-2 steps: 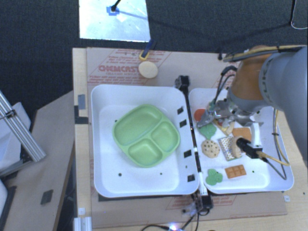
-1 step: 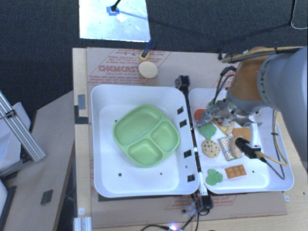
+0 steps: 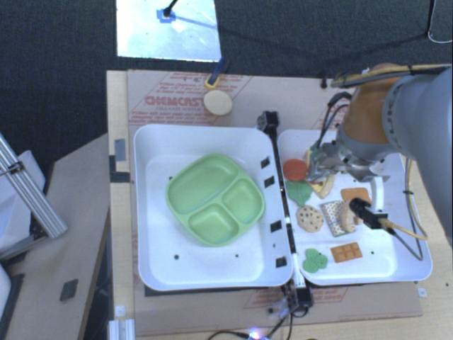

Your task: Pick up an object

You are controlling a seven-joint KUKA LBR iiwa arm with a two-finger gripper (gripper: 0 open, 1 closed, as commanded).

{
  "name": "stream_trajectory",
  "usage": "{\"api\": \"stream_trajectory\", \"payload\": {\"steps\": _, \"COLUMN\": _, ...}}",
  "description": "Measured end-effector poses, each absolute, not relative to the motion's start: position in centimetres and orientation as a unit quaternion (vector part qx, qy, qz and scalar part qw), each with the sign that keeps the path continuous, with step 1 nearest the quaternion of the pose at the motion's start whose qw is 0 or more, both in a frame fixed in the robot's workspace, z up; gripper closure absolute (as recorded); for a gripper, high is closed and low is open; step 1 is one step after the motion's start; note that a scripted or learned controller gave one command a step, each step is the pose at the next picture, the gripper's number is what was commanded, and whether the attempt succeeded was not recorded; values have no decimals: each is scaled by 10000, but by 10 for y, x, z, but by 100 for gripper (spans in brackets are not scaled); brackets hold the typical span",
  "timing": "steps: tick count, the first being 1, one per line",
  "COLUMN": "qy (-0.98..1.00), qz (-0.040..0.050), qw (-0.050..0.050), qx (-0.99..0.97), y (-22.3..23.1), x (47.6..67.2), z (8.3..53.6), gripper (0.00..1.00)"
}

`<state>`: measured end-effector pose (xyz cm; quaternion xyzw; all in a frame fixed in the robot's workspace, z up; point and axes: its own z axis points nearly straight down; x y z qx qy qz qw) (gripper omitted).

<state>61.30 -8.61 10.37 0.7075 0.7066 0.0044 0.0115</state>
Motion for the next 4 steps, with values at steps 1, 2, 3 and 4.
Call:
{"api": "stream_trajectory", "payload": {"steps": 1, "qy": 7071, "qz": 18, "qw": 21, "qx": 7072, "y": -86, "x": 609, "z": 149, "gripper": 100}}
{"api": "stream_trajectory", "payload": {"steps": 2, "qy": 7087, "qz": 28, "qw": 32, "qx": 7055, "y": -81, "x": 609, "z": 212, "gripper": 100}}
{"api": "stream_trajectory", "payload": {"steps": 3, "qy": 7088, "qz": 12, "qw": 11, "qx": 7054, "y": -81, "x": 610, "z": 225, "gripper": 100}}
{"api": "stream_trajectory", "payload": {"steps": 4, "qy": 7095, "qz": 19, "qw": 19, "qx": 7047, "y": -72, "x": 653, "z": 229, "gripper": 100}}
